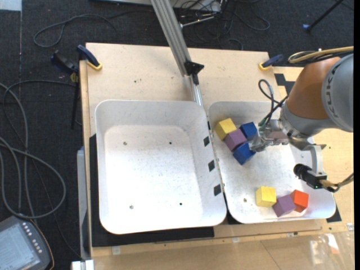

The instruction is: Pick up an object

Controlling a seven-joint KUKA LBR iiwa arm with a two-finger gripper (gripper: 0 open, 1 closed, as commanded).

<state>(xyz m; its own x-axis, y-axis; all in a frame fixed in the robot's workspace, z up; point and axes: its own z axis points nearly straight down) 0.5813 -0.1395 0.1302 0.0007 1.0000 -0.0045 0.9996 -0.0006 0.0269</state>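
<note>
View from above of a counter (146,72) bearing 2 shallow white bins set side by side. The left bin (107,151) has a speckled floor. The right bin (320,204) holds 7 small blocks in 2 groups.

Upper group, near the divide between the bins: a yellow block (225,127), a purple block (234,139), a blue block (248,130) and a second blue block (243,153), all touching or nearly so. The purple block's long axis runs diagonally, from upper left to lower right. The second blue block sits turned, its corners pointing toward the bin's sides.

Lower group, near the front rim: a second yellow block (265,196), a second purple block (284,205) and an orange block (300,199), packed close in a row.

The arm (323,94), grey with an orange band, enters from the right. Its hand (260,142) is lowered at the right side of the upper group, against the 2 blue blocks. How far its fingers are parted cannot be told, nor whether any block lies between them.
</note>
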